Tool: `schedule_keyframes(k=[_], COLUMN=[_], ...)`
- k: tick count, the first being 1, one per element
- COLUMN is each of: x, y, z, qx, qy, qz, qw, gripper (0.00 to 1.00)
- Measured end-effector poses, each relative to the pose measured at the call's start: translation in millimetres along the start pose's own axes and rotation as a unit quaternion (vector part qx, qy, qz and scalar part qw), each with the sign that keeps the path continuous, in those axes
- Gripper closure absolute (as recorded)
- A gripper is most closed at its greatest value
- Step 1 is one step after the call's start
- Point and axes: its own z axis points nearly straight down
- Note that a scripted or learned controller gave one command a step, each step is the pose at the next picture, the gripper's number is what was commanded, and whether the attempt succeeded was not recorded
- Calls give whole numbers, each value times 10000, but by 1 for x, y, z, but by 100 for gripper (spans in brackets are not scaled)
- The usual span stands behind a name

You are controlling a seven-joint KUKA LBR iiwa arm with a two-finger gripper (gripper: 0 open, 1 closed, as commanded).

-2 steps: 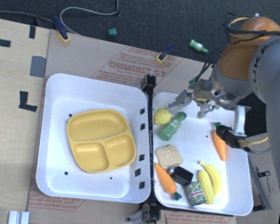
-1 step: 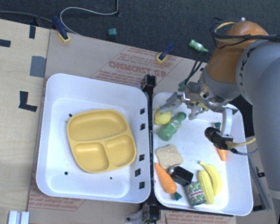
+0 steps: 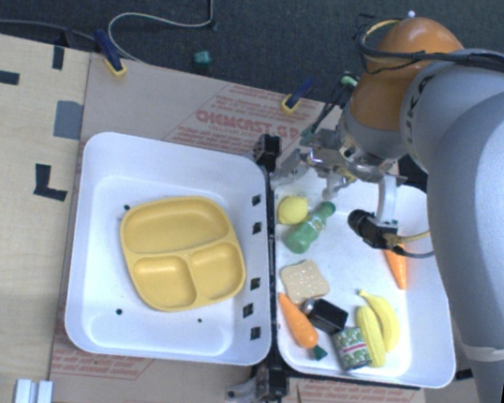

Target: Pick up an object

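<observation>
My gripper (image 3: 325, 177) hangs over the far left part of the right bin (image 3: 416, 364), below the orange band. Just under it lie a yellow lemon (image 3: 292, 210) and a green bottle (image 3: 307, 230), the bottle's cap pointing up toward the gripper. Nothing is seen held in the gripper. Further toward the front of that bin are a slice of bread (image 3: 304, 279), a carrot (image 3: 297, 320), a small black object (image 3: 328, 314), a green can (image 3: 353, 348) and a banana (image 3: 379, 327). A second carrot (image 3: 397, 267) lies by the arm's side.
The left bin (image 3: 102, 220) holds a yellow divided plate (image 3: 182, 251). Black clips sit along the wall shared by the two bins (image 3: 261, 264). The big grey arm covers the right bin's far right. Cardboard and cables lie behind the bins.
</observation>
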Motion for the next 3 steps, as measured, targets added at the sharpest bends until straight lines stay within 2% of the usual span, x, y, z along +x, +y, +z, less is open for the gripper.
schedule_keyframes(k=[1,2,3], x=[-32,-70,-50], y=[-74,-65,8], z=[0,65,-1], qx=[3,11,-18], qy=[-6,-3,-6], qz=[13,11,1], qw=[10000,10000,10000], gripper=[0,0,0])
